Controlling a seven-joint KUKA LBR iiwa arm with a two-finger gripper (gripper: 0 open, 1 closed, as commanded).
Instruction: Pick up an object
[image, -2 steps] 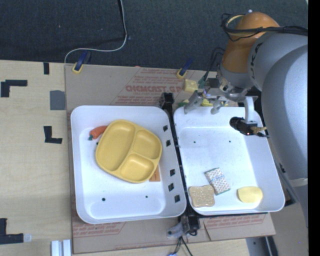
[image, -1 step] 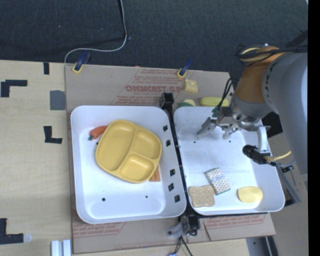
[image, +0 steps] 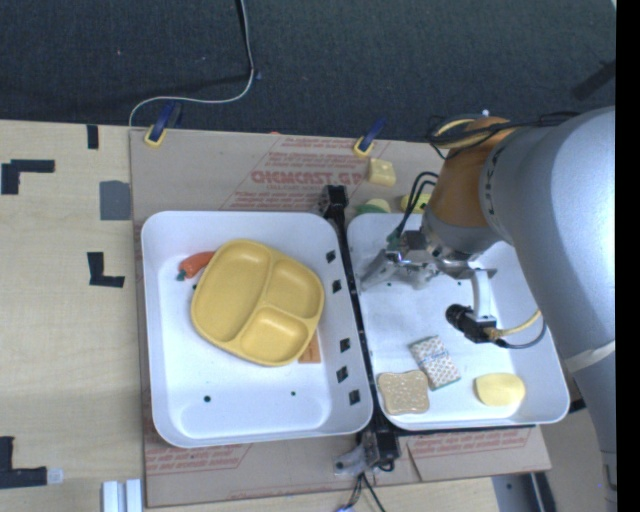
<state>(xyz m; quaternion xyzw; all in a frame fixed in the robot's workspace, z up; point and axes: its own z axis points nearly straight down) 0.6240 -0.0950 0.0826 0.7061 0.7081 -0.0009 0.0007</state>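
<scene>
End effector: mine (image: 392, 268) hangs low over the right bin's (image: 530, 405) upper left, metal fingers seemingly spread, nothing between them.
Targets: toast (image: 403, 392), patterned packet (image: 435, 361) and yellow lump (image: 499, 389) lie near the bin's front edge, apart from me, so I judge no pick has begun.
Left bin: (image: 170, 400) the yellow tray (image: 257, 301) sits tilted on orange pieces (image: 195, 263), probably dropped there.
Surface: both bins rest on cardboard (image: 250, 170) clamped to the bench (image: 60, 330).
Room: dark carpet (image: 120, 50) behind, a white cable (image: 243, 60) trailing across it.
</scene>
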